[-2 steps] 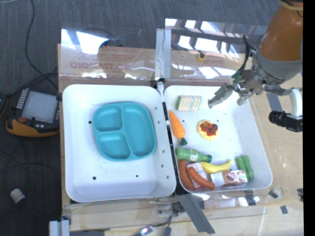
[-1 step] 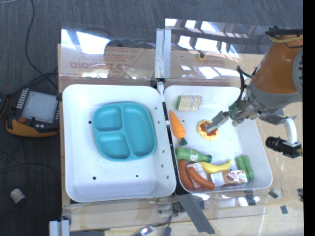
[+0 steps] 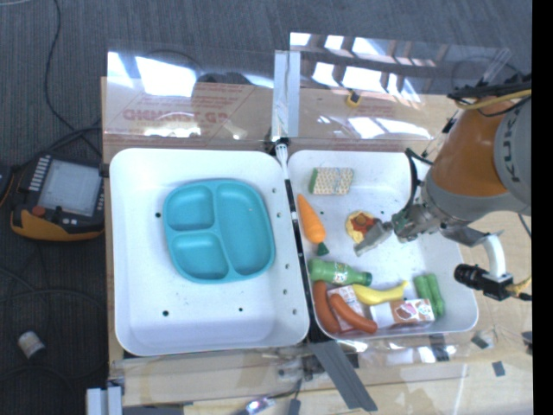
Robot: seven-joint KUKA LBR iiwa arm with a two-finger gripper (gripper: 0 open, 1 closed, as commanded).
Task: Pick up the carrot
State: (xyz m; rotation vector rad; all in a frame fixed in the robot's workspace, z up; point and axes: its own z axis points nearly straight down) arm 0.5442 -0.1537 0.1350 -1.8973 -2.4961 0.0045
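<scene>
The carrot point(image 3: 310, 220) is orange with a green stem end and lies along the left wall of the right bin point(image 3: 393, 169), pointing up-left. My gripper point(image 3: 373, 238) hangs over the middle of that bin, right of the carrot and apart from it, just below a pizza slice toy point(image 3: 360, 224). Nothing shows between its fingers, and its jaws are too small and dark to read.
The right bin also holds a cracker point(image 3: 333, 180), a green bottle point(image 3: 339, 273), a banana point(image 3: 378, 294), sausages point(image 3: 341, 312), a packaged item point(image 3: 406, 311) and a green pepper point(image 3: 429, 293). A blue divided plate point(image 3: 219, 230) lies in the left bin point(image 3: 143, 309).
</scene>
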